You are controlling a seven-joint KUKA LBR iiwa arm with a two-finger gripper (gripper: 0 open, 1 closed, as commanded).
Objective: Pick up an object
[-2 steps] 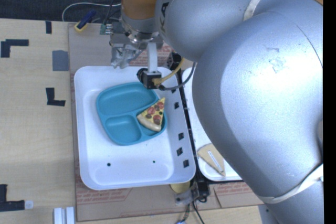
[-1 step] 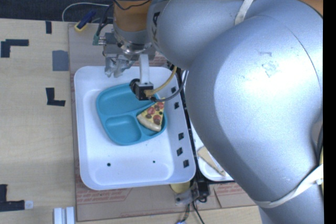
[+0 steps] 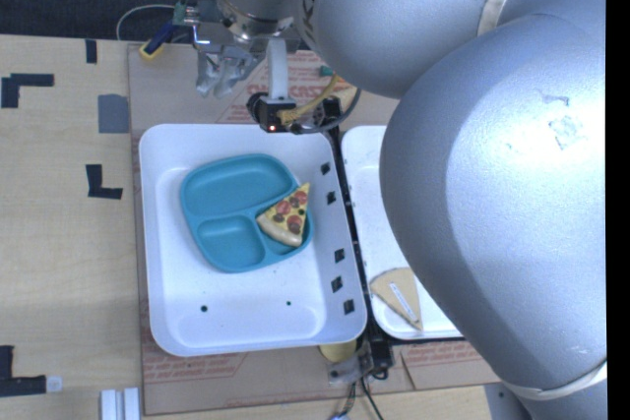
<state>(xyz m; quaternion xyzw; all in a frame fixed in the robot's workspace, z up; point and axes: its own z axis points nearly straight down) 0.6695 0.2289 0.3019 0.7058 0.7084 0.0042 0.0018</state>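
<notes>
The risk is plain from here: the two-finger metal gripper [image 3: 224, 74] hangs beyond the far rim of the left shallow white bin [image 3: 162, 241], well apart from anything worth grabbing; a descent from this spot would likely close on bare bench; I cannot tell how wide its fingers stand, and nothing shows between them. The likeliest prize, a toy pizza slice [image 3: 286, 216], lies in the left bin on the right edge of the blue divided plastic plate [image 3: 231, 211]; thin and flat, it could slip a pinch; a tan wedge-shaped piece [image 3: 396, 299] sits in the right white bin [image 3: 366, 172], beside the grey arm [image 3: 472, 113].
</notes>
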